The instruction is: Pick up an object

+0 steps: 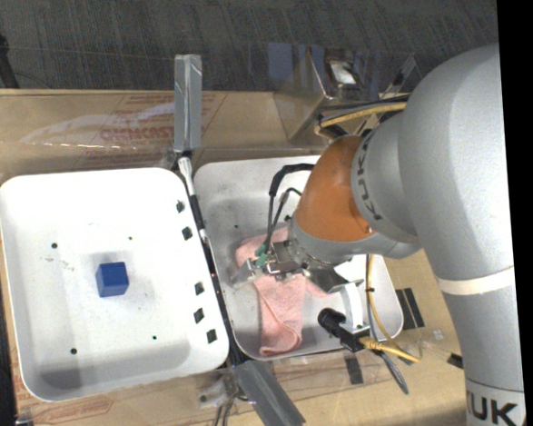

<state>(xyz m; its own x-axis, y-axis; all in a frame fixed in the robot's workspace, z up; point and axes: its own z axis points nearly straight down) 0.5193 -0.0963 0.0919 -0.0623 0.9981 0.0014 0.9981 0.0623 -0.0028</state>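
Here, the grey arm (445,168) reaches in from the right and bends down into the right bin (237,178), its orange band (330,203) sitting over the middle of that bin. The end effector (266,264) is low inside the right bin, directly over the upper part of a pink cloth (281,320). It looks to be touching the cloth or just above it. Its tip is small and partly hidden by the wrist, so I cannot tell whether it is wide or narrow, nor whether it has hold of any fabric.

The pink cloth lies crumpled on the floor of the right bin. It runs from under the end effector down toward the bin's near wall, and its lower end rests close to that wall. Thin black cables (279,197) loop from the wrist above the cloth.

The left bin (83,198) holds a blue block (113,278), which sits flat near the middle of the floor, apart from every wall and well away from the arm. Both bins stand side by side, with their inner rims touching, on a counter (78,120) covered with brown cardboard.
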